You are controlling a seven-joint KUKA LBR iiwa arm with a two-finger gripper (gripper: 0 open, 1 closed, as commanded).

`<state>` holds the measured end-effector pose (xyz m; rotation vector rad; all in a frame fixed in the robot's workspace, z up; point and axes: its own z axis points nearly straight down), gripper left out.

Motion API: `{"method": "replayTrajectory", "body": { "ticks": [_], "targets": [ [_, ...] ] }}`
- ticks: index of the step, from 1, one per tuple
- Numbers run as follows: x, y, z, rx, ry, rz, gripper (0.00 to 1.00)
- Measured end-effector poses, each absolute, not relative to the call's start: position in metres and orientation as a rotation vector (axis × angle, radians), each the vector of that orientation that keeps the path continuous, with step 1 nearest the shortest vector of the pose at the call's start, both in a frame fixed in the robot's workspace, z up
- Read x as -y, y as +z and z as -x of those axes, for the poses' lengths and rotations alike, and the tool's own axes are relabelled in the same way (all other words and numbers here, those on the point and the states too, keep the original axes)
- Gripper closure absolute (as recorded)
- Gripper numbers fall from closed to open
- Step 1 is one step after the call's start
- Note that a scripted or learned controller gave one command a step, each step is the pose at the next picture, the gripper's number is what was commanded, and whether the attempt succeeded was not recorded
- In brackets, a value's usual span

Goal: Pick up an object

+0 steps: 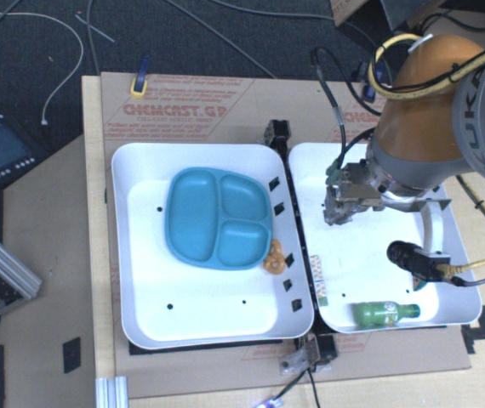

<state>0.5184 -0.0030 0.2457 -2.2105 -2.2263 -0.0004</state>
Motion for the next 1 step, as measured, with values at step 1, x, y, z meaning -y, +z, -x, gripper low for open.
{"method": "replayTrajectory", "body": {
  "ticks": [1],
  "targets": [
    [-0.0403, 0.2379, -0.5126, 2.224, 0.001, 2.212, 1.0]
  ]
}}
